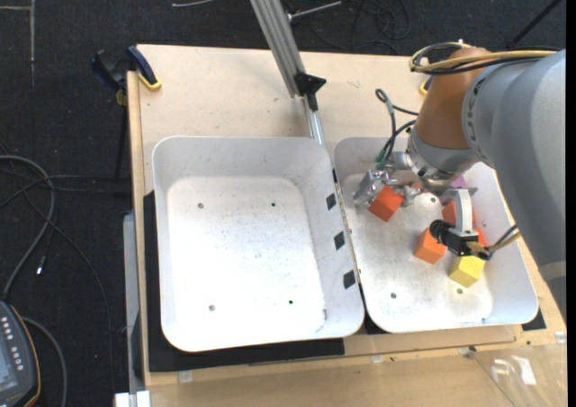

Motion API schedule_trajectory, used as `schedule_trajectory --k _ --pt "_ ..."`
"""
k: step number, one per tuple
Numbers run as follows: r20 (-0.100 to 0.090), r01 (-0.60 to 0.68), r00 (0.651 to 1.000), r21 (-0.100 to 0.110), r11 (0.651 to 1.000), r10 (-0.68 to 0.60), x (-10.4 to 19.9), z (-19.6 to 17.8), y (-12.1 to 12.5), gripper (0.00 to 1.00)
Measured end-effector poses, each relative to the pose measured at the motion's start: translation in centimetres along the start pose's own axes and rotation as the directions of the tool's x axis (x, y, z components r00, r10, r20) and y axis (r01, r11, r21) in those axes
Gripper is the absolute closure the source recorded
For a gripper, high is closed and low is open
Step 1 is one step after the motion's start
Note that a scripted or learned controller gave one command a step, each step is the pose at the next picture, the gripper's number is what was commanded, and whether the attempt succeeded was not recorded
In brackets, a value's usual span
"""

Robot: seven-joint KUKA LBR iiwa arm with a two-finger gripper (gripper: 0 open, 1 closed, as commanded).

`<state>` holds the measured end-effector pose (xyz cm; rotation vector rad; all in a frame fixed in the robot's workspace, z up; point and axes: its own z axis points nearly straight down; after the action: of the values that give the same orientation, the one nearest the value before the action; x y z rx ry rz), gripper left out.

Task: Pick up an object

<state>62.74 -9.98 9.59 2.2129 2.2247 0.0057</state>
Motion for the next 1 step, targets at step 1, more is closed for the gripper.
schedule_trajectory --k 1 --pt "0.002 -0.001 1.000 0.004 1.000 0.001 -0.21 -0.94 -0.19 1.00"
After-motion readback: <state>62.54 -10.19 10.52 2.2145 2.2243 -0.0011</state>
